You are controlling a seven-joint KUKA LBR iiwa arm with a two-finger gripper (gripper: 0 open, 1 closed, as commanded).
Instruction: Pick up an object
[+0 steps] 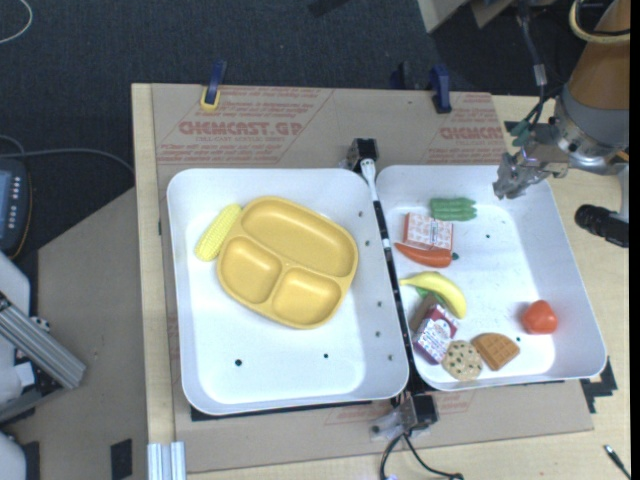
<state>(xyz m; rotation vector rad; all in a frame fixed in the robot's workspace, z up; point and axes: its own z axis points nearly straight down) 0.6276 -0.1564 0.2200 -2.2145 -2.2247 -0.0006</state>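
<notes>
Even, soft overhead light — the two white bins (290, 378) read bright, close to washed out, with only faint shadows beneath their contents. The dark floor (110, 28) swallows detail. Overall the picture is slightly soft and grainy — small print blurs.

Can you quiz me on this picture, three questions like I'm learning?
1. True or false: the corn lies in the same bin as the yellow tray.
2. Which sits nearest the gripper: A tomato, B beans, C cookie?
3. What fruit lies below the carrot?

Key: 1 true. 2 B. 3 The banana.
</notes>
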